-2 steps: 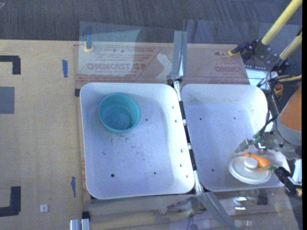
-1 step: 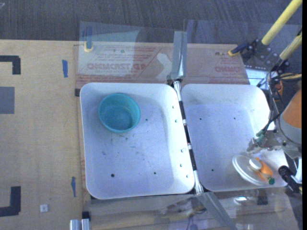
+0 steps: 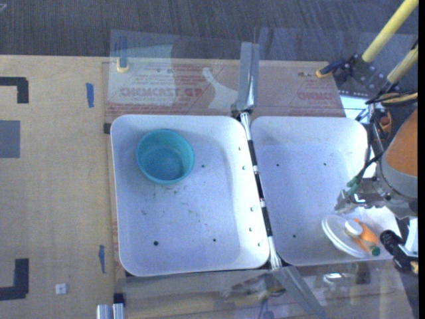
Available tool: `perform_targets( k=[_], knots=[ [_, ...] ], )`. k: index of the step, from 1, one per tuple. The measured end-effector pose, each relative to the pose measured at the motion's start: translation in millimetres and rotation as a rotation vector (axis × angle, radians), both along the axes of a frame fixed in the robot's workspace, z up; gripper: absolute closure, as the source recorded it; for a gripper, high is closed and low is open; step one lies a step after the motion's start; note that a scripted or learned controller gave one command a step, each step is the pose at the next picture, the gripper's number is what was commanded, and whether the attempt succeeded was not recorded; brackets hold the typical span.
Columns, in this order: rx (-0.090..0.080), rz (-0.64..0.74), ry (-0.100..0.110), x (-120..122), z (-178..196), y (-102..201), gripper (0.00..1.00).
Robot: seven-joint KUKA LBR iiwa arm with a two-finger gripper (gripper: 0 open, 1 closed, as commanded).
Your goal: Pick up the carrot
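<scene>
Carrot lies on a small white plate at the right bin's near right corner. The hand hangs just above it, partly cut off; whether it is clenched or released cannot be told. A teal bowl sits in the left bin.

i look down on a light tan wooden bench top marked with black tape corners and short blue tape strips. beyond its far edge lies dark grey carpeted floor. lighting is even and cool.
</scene>
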State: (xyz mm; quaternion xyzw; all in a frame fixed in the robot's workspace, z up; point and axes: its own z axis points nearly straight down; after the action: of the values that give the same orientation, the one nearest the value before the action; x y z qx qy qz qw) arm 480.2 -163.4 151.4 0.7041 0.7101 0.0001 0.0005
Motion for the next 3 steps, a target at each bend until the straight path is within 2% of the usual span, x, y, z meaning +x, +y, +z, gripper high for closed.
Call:
perform_targets(
  k=[1,2,3],
  knots=[
    [0.0,-0.061,-0.001,-0.6,-55.0,-62.1,1.0],
    [0.0,0.036,0.0,0.2,-1.8,4.6,1.0],
    [0.0,0.035,0.0,0.1,-1.8,4.4,0.0]
  ],
)
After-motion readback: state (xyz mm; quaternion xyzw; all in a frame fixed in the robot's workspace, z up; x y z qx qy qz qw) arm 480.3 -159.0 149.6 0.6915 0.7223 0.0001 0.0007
